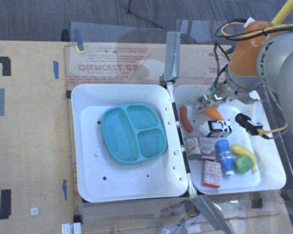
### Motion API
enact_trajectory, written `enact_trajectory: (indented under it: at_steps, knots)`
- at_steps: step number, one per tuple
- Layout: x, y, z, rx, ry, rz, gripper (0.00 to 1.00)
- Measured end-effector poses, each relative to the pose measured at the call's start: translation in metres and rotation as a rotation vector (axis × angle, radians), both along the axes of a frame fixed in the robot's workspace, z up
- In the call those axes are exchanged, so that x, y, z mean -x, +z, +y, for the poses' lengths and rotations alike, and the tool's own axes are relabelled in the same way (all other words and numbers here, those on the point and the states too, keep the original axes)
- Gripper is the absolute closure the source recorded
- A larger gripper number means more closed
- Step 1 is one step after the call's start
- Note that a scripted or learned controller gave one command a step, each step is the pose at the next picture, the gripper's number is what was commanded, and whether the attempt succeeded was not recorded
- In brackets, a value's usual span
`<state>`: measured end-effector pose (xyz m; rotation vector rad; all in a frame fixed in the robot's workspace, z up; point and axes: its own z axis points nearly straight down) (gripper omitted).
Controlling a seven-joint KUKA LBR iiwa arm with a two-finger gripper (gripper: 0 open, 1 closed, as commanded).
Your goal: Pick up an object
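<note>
My gripper (pixel 208 99) hangs over the back of the right bin (pixel 272 175), below the arm's orange band (pixel 249 57). Just beneath it and a little to the right lies an orange carrot-like piece (pixel 215 113); whether they touch I cannot tell. Other items in this bin: a red sausage (pixel 186 119) at the left wall, a black-and-white item (pixel 219 127), a blue bottle (pixel 224 157), a yellow banana (pixel 244 151), a green piece (pixel 243 165), a red box (pixel 211 173) and a pinkish packet (pixel 199 147).
The left bin (pixel 85 130) holds a teal divided plate (pixel 135 132). A grey divider post (pixel 172 57) rises behind the gap between the bins. Yellow and black cables (pixel 256 126) trail from the arm over the right bin's right side.
</note>
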<state>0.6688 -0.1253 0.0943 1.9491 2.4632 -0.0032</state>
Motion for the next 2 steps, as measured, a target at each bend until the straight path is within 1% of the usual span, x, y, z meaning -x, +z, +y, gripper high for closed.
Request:
enact_trajectory:
  at_steps: [1,2]
  knots:
    - [0.044,-0.006,0.011,0.000,0.080,-0.011,1.00]
    - [0.001,0.089,0.085,-0.001,0.064,-0.002,1.00]
